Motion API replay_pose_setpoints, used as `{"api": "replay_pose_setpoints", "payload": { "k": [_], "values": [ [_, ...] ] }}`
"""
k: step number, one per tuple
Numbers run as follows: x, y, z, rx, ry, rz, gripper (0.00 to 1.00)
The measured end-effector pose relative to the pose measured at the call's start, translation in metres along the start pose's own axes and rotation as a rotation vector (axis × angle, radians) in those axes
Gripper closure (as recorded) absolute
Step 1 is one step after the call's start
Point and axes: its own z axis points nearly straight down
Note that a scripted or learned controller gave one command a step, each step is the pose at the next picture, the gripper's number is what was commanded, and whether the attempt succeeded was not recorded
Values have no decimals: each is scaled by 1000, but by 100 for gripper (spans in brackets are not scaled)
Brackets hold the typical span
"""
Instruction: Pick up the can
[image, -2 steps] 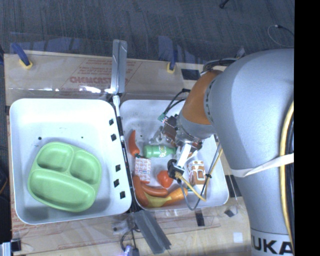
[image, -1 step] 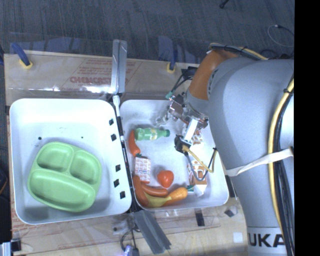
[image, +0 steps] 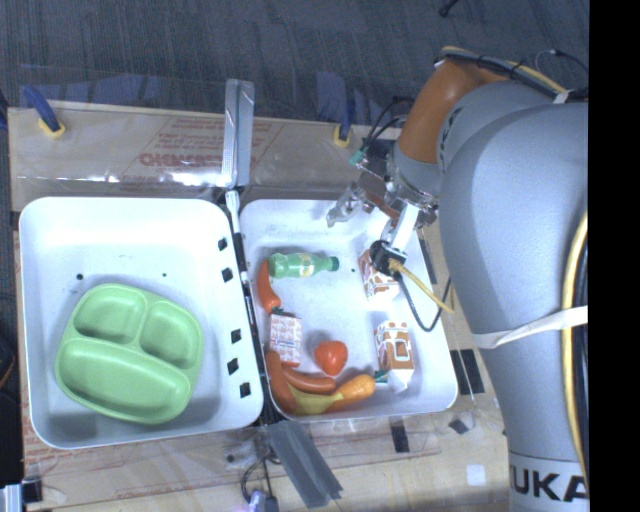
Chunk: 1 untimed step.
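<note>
The can (image: 285, 335), white with a red pattern, lies in the right bin (image: 432, 330) near its left wall, between an orange sausage (image: 265, 286) and a hot dog (image: 298, 380). My gripper (image: 342, 208) hangs over the far edge of that bin, well up and to the right of the can. A green bottle (image: 300, 264) lies between the two. Nothing shows in the gripper's grasp.
The right bin also holds a red tomato (image: 331, 355), a carrot (image: 357, 385), a banana (image: 312, 402) and two small cartons (image: 395, 348) (image: 379, 279). A green divided plate (image: 130, 350) lies in the left bin (image: 120, 225). The arm fills the right side.
</note>
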Motion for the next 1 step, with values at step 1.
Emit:
{"api": "replay_pose_setpoints", "payload": {
  "k": [1],
  "values": [
    [-21, -30, 42, -22, 10, 10, 0]
  ]
}}
